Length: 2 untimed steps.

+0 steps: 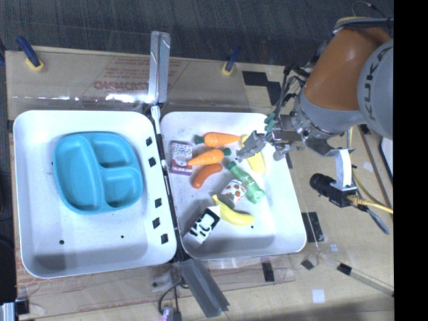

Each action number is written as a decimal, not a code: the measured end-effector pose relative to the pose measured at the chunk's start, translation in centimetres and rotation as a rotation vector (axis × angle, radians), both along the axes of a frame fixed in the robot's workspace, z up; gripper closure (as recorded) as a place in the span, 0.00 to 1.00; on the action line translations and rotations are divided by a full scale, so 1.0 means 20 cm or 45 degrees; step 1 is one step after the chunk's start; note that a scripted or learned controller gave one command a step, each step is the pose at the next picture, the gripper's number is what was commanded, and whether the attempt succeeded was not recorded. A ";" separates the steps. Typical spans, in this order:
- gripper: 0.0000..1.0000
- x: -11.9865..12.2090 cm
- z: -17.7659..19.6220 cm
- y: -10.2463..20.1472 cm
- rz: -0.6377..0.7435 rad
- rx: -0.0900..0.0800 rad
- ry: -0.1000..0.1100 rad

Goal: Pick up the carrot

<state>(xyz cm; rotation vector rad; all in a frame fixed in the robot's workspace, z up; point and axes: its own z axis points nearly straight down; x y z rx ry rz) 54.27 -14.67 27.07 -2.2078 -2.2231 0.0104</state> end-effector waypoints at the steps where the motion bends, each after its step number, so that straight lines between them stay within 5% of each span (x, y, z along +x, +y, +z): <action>1: 0.00 0.04 -0.20 0.12 -0.260 -0.003 0.003; 2: 0.00 0.29 -0.90 0.16 -0.546 -0.005 0.000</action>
